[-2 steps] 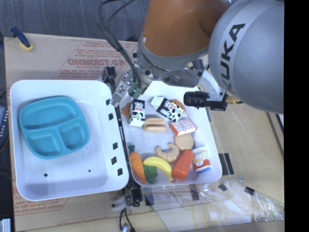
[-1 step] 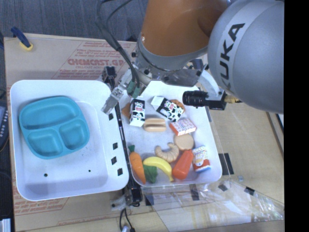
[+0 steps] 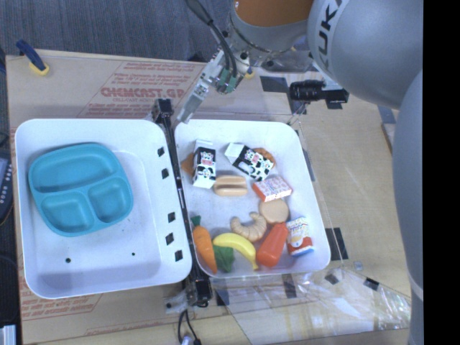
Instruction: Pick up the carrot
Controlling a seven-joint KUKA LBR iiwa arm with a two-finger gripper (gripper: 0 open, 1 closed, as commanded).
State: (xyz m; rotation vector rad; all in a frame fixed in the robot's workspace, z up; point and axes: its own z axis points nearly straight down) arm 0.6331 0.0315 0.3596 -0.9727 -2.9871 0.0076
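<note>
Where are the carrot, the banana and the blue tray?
carrot (image 3: 204, 246): camera view, middle of its orange body, near corner of the right bin.
banana (image 3: 237, 245): camera view, middle of the yellow curve, right of the carrot.
blue tray (image 3: 72, 165): camera view, the ridge between its compartments, left bin.

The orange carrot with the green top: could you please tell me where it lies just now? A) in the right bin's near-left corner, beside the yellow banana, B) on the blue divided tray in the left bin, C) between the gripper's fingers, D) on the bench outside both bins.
A: the orange carrot with the green top lies in the right white bin, at its near-left corner, next to the yellow banana.
</note>
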